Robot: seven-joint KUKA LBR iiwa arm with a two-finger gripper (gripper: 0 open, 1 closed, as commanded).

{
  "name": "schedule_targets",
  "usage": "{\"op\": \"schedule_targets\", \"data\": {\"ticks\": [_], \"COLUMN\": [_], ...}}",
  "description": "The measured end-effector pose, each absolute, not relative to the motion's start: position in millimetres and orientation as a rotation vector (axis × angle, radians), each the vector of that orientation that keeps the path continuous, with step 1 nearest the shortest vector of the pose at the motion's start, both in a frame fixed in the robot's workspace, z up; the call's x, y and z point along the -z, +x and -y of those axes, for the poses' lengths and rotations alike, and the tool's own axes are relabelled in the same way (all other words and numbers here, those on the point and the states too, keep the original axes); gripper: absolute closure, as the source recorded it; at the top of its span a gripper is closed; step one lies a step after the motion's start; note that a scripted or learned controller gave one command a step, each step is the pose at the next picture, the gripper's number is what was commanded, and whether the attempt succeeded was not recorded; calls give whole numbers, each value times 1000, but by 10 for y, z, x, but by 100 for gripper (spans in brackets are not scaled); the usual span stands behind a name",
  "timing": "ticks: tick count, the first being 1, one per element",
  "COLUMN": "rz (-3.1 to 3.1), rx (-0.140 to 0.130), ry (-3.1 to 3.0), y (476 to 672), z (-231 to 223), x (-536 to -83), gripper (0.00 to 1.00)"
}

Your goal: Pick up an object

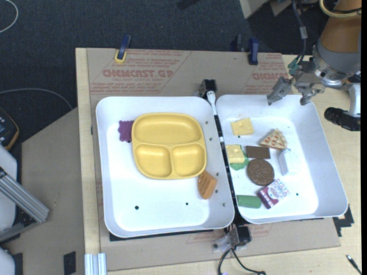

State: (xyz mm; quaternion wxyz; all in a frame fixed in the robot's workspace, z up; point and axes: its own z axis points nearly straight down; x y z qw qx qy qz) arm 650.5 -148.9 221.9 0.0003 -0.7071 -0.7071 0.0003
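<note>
Now the hand (292,90) hangs open and empty over the right bin's (321,148) far edge. It should go down straight on the pizza slice (274,140), which lies apart.

1. Your arm (342,30) comes in at the upper right, its orange band sitting just above the grey wrist (335,62).
2. From the wrist, the claw (292,94) reaches down and to the left, at a slant rather than straight down.
3. You can see its two fingers (277,91) spread apart, one to the left and one to the right of the claw's middle, tips pointing downward.
4. The gap between the fingers holds nothing; the tips hang free.
5. Above the claw, a dark cable runs up alongside the arm.
</note>
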Motion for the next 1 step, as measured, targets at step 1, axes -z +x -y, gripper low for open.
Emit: {"op": "schedule_targets", "data": {"ticks": [1], "rz": [2218], "rx": [-5], "ry": [-2219], "y": [6461], "z": [1578], "x": [-1674], "gripper": [0]}}
